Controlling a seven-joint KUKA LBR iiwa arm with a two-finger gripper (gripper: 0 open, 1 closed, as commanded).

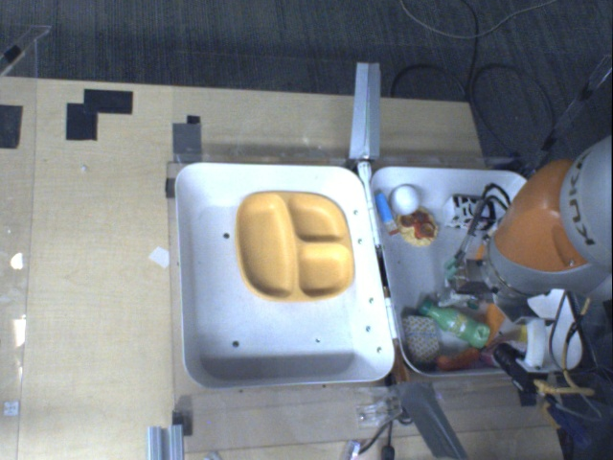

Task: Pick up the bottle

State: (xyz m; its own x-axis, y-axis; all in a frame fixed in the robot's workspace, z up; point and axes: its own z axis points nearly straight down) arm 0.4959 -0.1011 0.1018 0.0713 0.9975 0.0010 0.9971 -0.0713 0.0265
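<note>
The arm [551, 228], orange-banded, overhung the right bin [414, 286]; its gripper [466, 281] sat among clutter, and whether it was spread or pressed together could not be told. The green bottle [458, 323] lay at lower right beside a white ball [406, 198]. The left bin [206, 286] held a yellow tray [293, 244] on a wooden bench [86, 276].

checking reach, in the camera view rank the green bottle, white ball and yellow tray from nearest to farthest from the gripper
1. Green bottle, right bin, just below the gripper.
2. White ball, top left of the right bin.
3. Yellow tray, in the left bin.
</note>
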